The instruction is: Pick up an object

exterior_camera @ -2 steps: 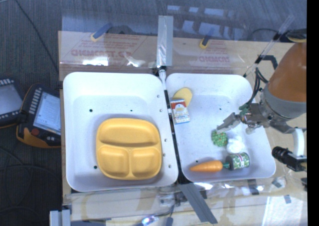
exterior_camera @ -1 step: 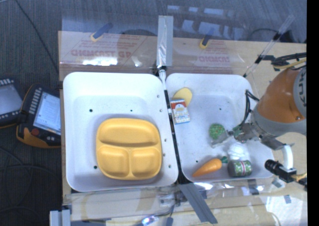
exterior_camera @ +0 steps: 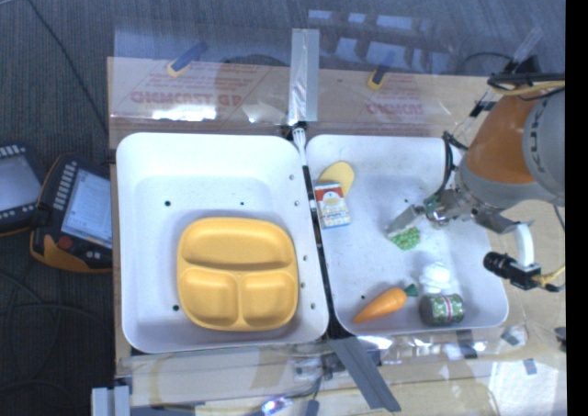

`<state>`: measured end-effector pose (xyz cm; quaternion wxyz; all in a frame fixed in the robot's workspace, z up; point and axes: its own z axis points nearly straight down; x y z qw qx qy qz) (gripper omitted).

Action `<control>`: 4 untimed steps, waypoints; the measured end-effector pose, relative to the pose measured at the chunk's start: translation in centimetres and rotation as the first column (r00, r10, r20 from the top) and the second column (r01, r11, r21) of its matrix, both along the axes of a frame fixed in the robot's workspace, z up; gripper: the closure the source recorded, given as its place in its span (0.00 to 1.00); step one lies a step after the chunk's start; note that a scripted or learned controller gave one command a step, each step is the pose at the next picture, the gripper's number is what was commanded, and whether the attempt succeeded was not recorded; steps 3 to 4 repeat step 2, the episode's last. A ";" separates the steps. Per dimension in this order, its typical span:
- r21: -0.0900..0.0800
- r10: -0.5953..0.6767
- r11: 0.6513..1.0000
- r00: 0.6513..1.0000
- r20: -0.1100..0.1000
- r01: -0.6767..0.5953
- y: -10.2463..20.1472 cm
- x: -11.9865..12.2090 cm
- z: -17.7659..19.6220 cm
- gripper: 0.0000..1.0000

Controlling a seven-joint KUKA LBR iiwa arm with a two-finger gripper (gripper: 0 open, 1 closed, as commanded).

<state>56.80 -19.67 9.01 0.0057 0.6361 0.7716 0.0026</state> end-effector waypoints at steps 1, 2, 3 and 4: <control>0.004 0.001 1.000 1.000 -0.002 -0.001 0.2 0.0 0.9 1.00; 0.002 -0.072 0.997 0.997 -0.016 0.072 4.7 3.5 11.4 1.00; 0.002 -0.072 0.997 0.997 -0.016 0.072 4.7 3.5 11.4 1.00; 0.002 -0.072 0.997 0.997 -0.016 0.072 4.7 3.5 11.4 1.00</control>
